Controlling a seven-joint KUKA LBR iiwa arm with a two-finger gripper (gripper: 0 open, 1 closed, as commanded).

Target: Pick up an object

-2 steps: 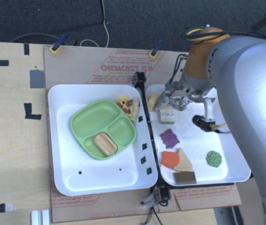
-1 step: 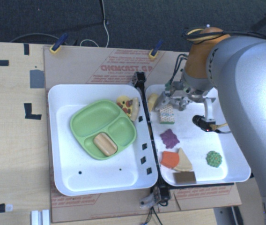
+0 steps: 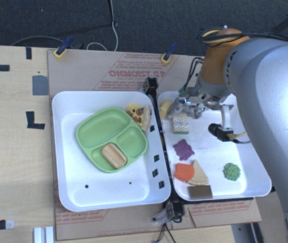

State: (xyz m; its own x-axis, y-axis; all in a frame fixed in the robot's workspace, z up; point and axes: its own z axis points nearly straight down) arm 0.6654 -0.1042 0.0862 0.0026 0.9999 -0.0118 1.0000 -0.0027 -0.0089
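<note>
Camera view: nothing has been lifted yet, as far as can be judged; the grasp itself is left to do. The pincer (image 3: 188,107) is seen low over the upper part of the right bin (image 3: 250,161), right of centre in the frame. A small pale speckled block (image 3: 180,123) lies just below it, seemingly touching. Whether the pincer is spread or pressed together cannot be told.

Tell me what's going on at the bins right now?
The arm reaches in from the right, its gripper low over the right bin, directly above a small pale block. Nothing looks lifted yet. A purple piece, orange piece and green broccoli lie nearby. The left bin holds a green tray.
</note>
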